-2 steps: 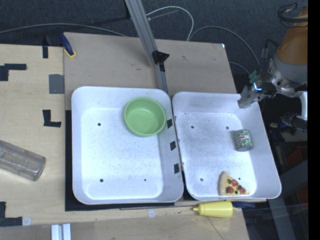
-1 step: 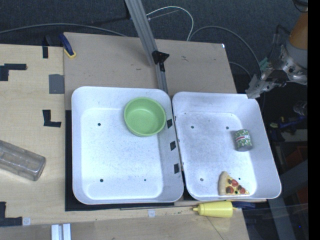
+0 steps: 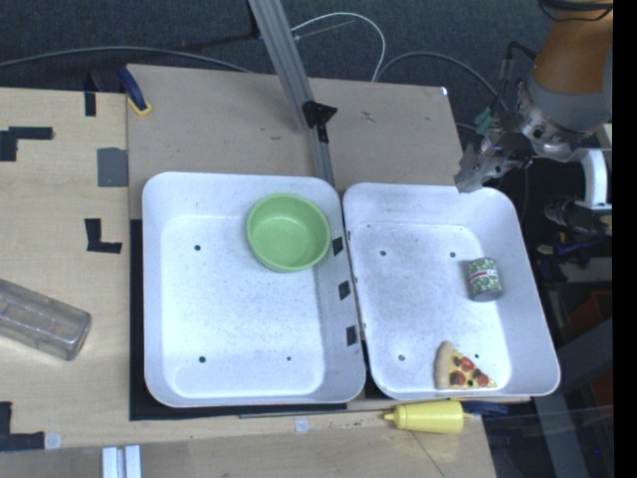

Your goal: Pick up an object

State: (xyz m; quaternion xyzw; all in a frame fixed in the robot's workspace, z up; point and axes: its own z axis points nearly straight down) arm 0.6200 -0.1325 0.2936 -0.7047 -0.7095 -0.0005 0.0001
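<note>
The nearest candidate for picking is the small green can [image 3: 484, 278], lying on its side on the floor of the right bin [image 3: 418, 217], close to that bin's right wall and roughly midway along it. Its long axis runs roughly up and down the view, slightly tilted, so a grasp would most likely close across its short width.

The end effector [image 3: 471, 175] hangs over the far right corner of the right bin, about at the rim, and nothing is seen between its tips. Whether it is apart or together cannot be told at this size and angle. From the end effector the can lies toward the near side of the right bin and only slightly further right; the coming move is, by my judgement, mainly a travel along the bin's right wall toward the camera and then a descent.

Further out, a slice of toy pizza [image 3: 459, 367] lies flat in the near right part of the right bin, well apart from the can. A green bowl [image 3: 289, 232] sits upright in the left bin [image 3: 199, 366], at its far right, just beside the wall shared with the right bin. On the worktop [image 3: 199, 118] just outside the right bin's near rim lies a yellow bottle [image 3: 430, 417].
</note>
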